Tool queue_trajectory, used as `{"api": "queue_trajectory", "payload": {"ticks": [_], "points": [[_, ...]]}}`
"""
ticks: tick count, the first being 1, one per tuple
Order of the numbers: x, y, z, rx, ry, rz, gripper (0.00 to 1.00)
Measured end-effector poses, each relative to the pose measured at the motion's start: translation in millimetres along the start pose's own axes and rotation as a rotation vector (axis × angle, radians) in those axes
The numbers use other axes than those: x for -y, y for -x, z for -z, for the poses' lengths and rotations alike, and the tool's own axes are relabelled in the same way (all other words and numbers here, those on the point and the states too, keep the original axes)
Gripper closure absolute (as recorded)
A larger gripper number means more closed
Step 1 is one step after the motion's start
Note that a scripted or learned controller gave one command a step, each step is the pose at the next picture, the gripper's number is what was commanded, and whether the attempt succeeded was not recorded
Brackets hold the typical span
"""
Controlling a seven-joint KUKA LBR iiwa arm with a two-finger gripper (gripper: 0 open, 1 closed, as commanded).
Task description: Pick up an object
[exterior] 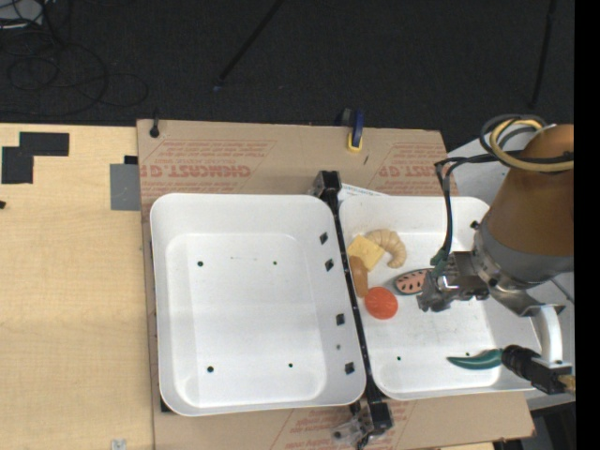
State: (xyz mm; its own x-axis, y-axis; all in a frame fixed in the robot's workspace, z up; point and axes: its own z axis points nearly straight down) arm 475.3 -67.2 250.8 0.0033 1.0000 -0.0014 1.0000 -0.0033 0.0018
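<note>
The right bin (422, 382) holds several small items. A yellow wedge (366, 251) and a tan croissant (391, 244) lie at its upper left, with a brown stick (359, 277) along the divider. Below them sit a red ball (381, 303) and a watermelon slice (410, 280). A green chilli (476, 361) lies near the front right corner. My gripper (435, 293) hangs low over the middle of this bin, just right of the watermelon slice and apart from the red ball. Nothing shows clearly in its grasp.
The left bin (178, 251) sits beside it, joined by a black clamp strip (342, 289). Both rest on a cardboard sheet (234, 162) on the wooden bench. The arm's orange-brown body (534, 204) covers the right bin's right side.
</note>
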Motion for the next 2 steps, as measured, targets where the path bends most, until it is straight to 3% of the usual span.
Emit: {"api": "queue_trajectory", "payload": {"ticks": [1,2], "points": [[-1.2,-78.3,69.4,-0.004,0.002,0.013,1.0],[0.9,29.8,37.2,0.002,-0.008,-0.008,1.0]]}}
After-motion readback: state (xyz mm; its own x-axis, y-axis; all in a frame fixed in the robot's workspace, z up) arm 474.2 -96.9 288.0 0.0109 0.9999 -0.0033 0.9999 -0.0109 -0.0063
